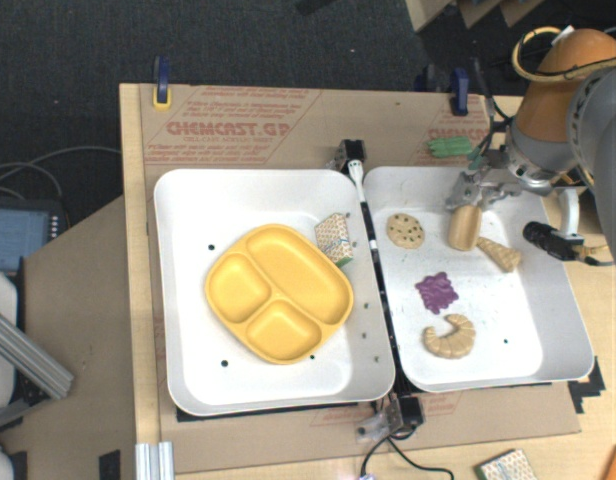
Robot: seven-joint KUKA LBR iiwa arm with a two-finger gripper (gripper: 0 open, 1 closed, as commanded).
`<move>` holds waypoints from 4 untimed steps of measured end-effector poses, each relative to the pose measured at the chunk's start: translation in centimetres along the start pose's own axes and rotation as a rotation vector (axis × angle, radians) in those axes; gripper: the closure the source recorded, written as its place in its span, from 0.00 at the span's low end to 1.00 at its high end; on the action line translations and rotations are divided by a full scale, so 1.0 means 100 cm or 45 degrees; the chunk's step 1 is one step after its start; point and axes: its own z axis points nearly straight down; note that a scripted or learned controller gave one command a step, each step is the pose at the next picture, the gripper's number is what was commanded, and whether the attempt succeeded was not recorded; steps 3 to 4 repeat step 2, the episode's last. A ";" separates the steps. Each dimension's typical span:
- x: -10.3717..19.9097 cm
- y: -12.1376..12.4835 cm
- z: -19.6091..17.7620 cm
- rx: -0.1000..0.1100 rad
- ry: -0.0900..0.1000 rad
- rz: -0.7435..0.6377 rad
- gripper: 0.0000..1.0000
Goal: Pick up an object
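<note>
In the right bin (548,353) lie a chocolate-chip cookie (405,231), a tan cylinder (464,228), a pale cone (499,254), a purple bunch of grapes (437,290) and a croissant (450,336). My gripper (478,194) hangs over the back of this bin, right above the top end of the tan cylinder. Whether it touches the cylinder is unclear. The left bin (178,308) holds a yellow divided plate (277,292) and a small patterned block (333,236) at the plate's far right corner.
A green object (450,148) rests on the bench behind the right bin. Blue clamps (163,80) (459,90) stand at the board's back edge. The grey arm (573,118) comes in from the upper right.
</note>
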 end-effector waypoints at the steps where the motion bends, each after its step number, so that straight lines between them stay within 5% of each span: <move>1: 0.074 -0.001 0.004 0.011 0.009 -0.005 1.00; 2: 0.146 -0.052 -0.096 -0.001 0.010 -0.006 1.00; 4: 0.146 -0.052 -0.096 -0.001 0.010 -0.006 1.00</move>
